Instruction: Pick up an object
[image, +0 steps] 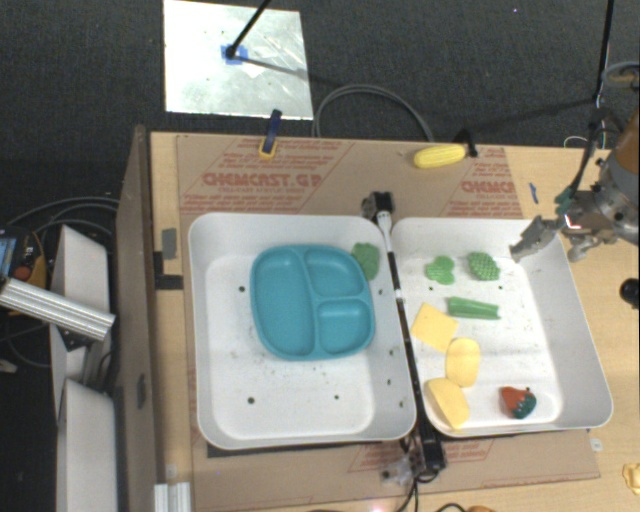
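Red toy (517, 401) nearest, green stick (472, 309) lying crosswise

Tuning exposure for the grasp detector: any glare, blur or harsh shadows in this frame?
Camera view: glare on the shiny silver sheet at top; white plastic bins bright but not blown out, shadows soft; the grey two-finger gripper at right looks slightly blurred; the blue sectioned plastic tray and small green toy pieces are sharp.

In the right bin (585, 350), lower right of the frame, loose toy foods are laid flat: two green pieces (461, 268) at the top, a green strip (472, 309) below, three yellow pieces (448, 360) lower left, one red-and-green item (518, 402) lowest.
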